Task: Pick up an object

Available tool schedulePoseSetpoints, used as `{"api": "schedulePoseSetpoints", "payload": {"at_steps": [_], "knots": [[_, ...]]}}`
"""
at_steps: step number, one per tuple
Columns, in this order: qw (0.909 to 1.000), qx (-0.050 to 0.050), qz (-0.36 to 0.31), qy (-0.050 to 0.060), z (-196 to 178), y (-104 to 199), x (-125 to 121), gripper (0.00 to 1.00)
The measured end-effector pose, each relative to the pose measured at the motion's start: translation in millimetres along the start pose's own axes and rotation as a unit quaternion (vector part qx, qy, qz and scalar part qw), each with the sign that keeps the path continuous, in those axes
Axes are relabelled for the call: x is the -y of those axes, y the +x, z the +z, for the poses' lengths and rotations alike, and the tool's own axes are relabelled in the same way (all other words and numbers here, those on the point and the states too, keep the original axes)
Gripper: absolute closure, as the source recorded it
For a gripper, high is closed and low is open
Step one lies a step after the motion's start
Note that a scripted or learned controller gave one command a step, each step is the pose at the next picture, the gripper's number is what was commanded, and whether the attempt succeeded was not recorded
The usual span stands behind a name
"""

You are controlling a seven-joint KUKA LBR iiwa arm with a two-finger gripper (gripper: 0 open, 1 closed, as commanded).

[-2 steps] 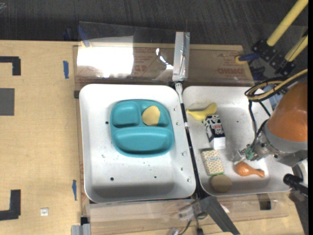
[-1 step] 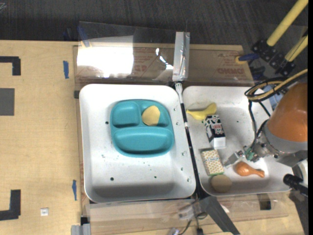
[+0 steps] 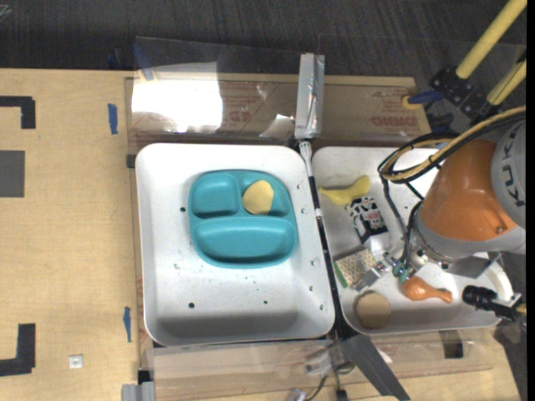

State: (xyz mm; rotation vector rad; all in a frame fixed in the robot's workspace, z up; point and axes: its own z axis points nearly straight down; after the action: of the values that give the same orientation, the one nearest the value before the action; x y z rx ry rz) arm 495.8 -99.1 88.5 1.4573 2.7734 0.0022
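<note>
The claw (image 3: 394, 266) hangs low in the right bin (image 3: 334, 161), among clutter, presumably seeking a grasp; its state I cannot tell.

left bin (image 3: 167, 291) roomy; right bin (image 3: 334, 164) crowded (arm (image 3: 468, 199))

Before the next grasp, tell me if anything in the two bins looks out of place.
Nothing looks spilled or damaged. The left bin holds a teal divided tray lying flat, with a yellow round piece in one compartment. The right bin is cluttered: small items lie jumbled near the arm, some partly hidden under it.
</note>
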Motion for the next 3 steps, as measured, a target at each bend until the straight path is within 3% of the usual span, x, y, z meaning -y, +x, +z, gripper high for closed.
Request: {"api": "schedulePoseSetpoints", "payload": {"at_steps": [1, 2, 3], "knots": [[0.9928, -0.002, 0.12, 0.0, 1, -18, -19, 0.0], [0.9821, 0.0, 0.188, 0.001, 2, -64, -53, 0.0], [0.9638, -0.002, 0.267, 0.005, 3, -95, -112, 0.0]]}}
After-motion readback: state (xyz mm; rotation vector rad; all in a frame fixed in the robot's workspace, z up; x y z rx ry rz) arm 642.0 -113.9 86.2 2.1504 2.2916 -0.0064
